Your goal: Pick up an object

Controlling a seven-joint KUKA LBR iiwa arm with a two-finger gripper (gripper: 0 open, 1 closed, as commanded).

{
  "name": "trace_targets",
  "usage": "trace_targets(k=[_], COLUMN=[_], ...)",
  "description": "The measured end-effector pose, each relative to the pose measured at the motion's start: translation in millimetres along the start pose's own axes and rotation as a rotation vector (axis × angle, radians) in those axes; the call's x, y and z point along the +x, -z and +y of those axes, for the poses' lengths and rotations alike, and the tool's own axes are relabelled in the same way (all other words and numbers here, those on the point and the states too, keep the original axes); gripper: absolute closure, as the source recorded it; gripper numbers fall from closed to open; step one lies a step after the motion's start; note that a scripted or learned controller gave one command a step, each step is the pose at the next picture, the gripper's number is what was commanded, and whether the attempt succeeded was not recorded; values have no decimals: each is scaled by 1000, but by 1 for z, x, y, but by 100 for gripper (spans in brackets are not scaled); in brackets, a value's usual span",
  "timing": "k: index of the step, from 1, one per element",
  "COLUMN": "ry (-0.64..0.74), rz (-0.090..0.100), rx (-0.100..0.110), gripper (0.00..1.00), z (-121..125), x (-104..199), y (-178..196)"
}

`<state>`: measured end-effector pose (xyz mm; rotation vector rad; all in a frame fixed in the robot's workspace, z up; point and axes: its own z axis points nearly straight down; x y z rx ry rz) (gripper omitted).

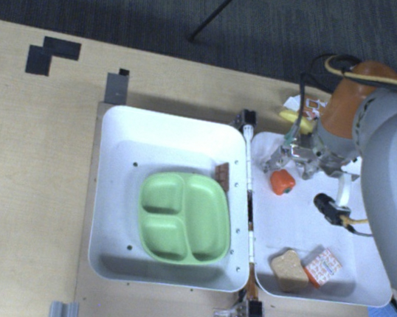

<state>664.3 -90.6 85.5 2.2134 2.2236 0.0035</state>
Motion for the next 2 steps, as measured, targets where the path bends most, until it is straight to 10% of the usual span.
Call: trace_targets(k=[1, 2], ry=[8, 8], rz=[0, 0], rx=[-3, -2], gripper=[100, 0], z=[1, 1], x=[2, 2], y=[11, 11])
